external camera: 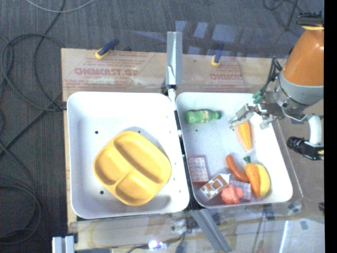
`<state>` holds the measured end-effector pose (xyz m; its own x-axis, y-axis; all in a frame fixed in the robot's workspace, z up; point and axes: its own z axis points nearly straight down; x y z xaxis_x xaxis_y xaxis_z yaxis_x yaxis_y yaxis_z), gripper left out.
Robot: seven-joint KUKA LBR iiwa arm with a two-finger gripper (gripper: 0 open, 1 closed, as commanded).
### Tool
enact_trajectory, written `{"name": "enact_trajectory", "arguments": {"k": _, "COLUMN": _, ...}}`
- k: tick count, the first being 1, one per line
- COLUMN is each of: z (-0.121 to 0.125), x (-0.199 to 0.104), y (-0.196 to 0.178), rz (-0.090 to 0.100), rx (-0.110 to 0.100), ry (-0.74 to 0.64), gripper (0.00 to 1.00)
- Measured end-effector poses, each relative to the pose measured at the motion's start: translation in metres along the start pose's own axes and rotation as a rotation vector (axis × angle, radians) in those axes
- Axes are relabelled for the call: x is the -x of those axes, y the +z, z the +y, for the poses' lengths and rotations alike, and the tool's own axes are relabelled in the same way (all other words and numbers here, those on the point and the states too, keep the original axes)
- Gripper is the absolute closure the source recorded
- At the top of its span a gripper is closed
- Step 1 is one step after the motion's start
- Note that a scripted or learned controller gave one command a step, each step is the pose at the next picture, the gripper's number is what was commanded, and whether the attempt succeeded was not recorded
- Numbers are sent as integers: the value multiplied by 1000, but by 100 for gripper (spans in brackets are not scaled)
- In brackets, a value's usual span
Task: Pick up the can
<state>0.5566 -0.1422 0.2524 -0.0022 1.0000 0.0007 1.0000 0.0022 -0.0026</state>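
Dark carpet with loose cables surrounds the bench and its two white bins. What I take for the can [197,169] is the small reddish cylinder lying on its side in the right bin [210,141], hard against the wall that bin shares with its neighbour, low in the frame. Just beside it sits a red-and-white box [215,185], with a pink lump [230,194] beyond it and an orange-and-yellow toy fruit [259,179] further right. A green bottle [202,116] lies near the bin's top edge.

The gripper [250,116] hangs at the upper right of that bin, well apart from the can and directly over an orange carrot-shaped piece [245,135] — whether it touches or pinches that piece, or how wide it stands, I cannot tell from this angle.

My worries from here: a descent at this spot would take the carrot, not the can. The can's place against the wall and the box leaves little room on either side — it could roll or get wedged.
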Motion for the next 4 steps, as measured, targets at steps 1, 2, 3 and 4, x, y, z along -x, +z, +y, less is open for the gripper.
{"name": "enact_trajectory", "arguments": {"k": 1, "z": -74, "x": -74, "y": 70, "rz": 0, "rx": -3, "ry": 206, "gripper": 0}}
{"name": "enact_trajectory", "arguments": {"k": 2, "z": 33, "x": -38, "y": -79, "rz": -3, "rx": 1, "ry": -62, "gripper": 0}}
{"name": "enact_trajectory", "arguments": {"k": 3, "z": 13, "x": -80, "y": 49, "rz": -1, "rx": -2, "ry": -6, "gripper": 0}}
{"name": "enact_trajectory", "arguments": {"k": 4, "z": -52, "x": -46, "y": 120, "rz": 1, "rx": -3, "ry": -90, "gripper": 0}}
